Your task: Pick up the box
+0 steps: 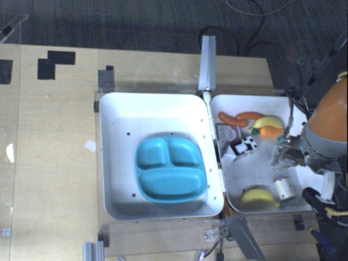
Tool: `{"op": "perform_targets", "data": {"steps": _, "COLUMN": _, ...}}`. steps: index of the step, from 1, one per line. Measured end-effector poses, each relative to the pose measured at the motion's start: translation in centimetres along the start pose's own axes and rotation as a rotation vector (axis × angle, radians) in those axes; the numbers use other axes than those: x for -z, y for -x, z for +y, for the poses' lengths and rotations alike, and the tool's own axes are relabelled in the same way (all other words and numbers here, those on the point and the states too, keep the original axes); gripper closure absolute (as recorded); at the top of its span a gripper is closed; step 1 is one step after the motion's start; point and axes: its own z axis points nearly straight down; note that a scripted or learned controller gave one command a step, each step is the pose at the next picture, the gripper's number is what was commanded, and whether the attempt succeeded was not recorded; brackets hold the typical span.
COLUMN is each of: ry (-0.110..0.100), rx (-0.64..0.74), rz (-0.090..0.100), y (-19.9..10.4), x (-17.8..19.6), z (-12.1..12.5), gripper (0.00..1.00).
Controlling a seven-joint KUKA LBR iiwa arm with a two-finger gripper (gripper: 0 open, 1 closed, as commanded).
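The box (224, 131) is small and flat, grey with a reddish label, and lies against the left wall of the right bin (239, 105). A black-and-white patterned item (243, 145) touches its lower right corner. My gripper (284, 159) hangs over the right side of the same bin, well to the right of the box and apart from it. Nothing shows in its grasp. The arm's orange band (330, 116) and grey wrist cover the bin's right edge.
The right bin also holds a red sausage (239, 118), a yellow fruit (267, 123), an orange piece (268, 132), a banana (258, 196) and a white cylinder (283, 188) just below the gripper. A blue divided tray (170, 168) lies in the left bin (117, 145).
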Motion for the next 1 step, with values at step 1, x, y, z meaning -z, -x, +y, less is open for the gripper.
{"op": "perform_targets", "data": {"steps": 1, "ry": 0.0, "rx": -0.018, "rz": 0.0, "y": 5.83, "x": -6.97, "z": 1.06, "gripper": 1.0}}
